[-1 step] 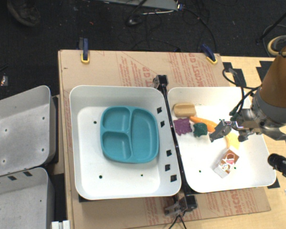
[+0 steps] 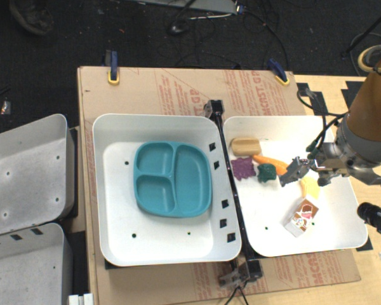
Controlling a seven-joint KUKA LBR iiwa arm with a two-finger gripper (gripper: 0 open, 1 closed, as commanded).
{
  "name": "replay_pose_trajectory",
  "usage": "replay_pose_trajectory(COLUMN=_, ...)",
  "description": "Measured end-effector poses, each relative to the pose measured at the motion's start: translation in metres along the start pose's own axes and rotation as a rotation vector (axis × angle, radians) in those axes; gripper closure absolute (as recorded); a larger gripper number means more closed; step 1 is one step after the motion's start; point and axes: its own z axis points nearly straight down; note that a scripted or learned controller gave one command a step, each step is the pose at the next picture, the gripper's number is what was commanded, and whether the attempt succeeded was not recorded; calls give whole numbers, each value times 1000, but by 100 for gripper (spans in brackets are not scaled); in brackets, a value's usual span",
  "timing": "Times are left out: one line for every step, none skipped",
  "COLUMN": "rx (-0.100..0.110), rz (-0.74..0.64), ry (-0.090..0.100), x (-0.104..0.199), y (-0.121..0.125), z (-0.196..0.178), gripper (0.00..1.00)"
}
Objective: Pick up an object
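Pincer (image 2: 300,170) is positioned low in the right bin (image 2: 343,237), beside the orange carrot (image 2: 271,163) and yellow piece (image 2: 310,187), presumably for a grab; finger state cannot be told; nothing seen held.

We record a teal plate (image 2: 173,179), tan block (image 2: 246,147), purple piece (image 2: 242,168), orange carrot (image 2: 270,163), and a possibly yellow item (image 2: 310,187).

Teal tray (image 2: 173,179): smooth matt plastic. Bins (image 2: 114,234): white plastic. Bench top (image 2: 178,94): matt cardboard.
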Motion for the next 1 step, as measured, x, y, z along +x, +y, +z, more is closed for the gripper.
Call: replay_pose_trajectory(rx=4, rz=4, ry=0, x=-6, y=2, z=45, gripper=0)
